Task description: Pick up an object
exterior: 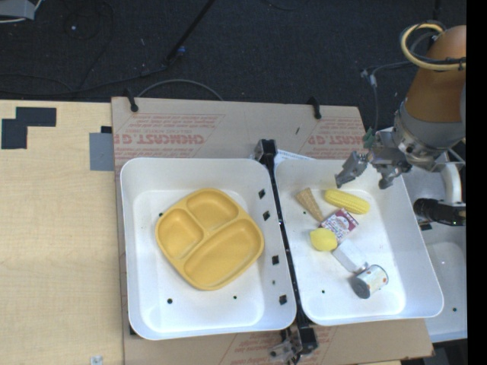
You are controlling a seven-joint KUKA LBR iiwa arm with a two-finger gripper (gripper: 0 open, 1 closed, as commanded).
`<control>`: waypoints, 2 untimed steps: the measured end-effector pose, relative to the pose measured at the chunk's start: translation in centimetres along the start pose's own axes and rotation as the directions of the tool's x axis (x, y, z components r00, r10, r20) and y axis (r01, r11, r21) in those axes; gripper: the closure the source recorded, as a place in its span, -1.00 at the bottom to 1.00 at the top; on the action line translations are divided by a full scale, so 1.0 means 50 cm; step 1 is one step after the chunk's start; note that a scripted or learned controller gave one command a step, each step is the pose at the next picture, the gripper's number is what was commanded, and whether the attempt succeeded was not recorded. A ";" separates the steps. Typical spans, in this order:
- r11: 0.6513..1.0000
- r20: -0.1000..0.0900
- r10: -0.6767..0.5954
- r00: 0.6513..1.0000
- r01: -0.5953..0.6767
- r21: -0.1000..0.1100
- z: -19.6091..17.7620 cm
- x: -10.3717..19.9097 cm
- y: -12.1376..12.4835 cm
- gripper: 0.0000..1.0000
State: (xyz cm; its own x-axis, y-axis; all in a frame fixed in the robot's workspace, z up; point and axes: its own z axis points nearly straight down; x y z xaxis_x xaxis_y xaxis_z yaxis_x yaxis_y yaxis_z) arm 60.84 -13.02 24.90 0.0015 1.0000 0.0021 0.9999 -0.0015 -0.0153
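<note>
1. Five small objects lay in the right bin [415, 280], any of which we judged could serve as the pick: a yellow corn cob [347, 201], a tan cone [310, 202], a yellow lemon [323, 240], a small printed packet [339, 223] and a metal can [370, 280] lying on its side.
2. We saw the corn cob nearest the tool [370, 170], which hovered over the bin's far rim, just beyond the cob.
3. We saw the tool's two fingers spread apart with nothing between them.
4. We judged the step in hand to be the approach; no object had been gripped yet.
5. We reckoned the next move called for lowering the tool squarely over one object, most likely the cob, then closing across its narrow width.
6. We noted the cone, packet and lemon sat close together, so a grasp there risked nudging neighbours.
7. We saw a yellow divided tray [210, 238] in the left bin [144, 310].
8. We could make out red printing on the cardboard [228, 131] under the bins, upside down and too faint to read with confidence; the packet's print was illegible.
</note>
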 end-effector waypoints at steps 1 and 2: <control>1.000 0.002 -0.002 1.000 0.002 -0.012 -0.015 0.000 0.004 -1.00; 1.000 0.001 -0.001 1.000 0.001 -0.007 0.103 -0.004 -0.013 -1.00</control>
State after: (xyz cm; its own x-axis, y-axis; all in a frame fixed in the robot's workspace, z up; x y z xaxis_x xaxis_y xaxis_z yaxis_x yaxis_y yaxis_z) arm 60.12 -13.21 19.75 0.0007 1.0000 0.0012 1.0000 -0.0007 -0.0079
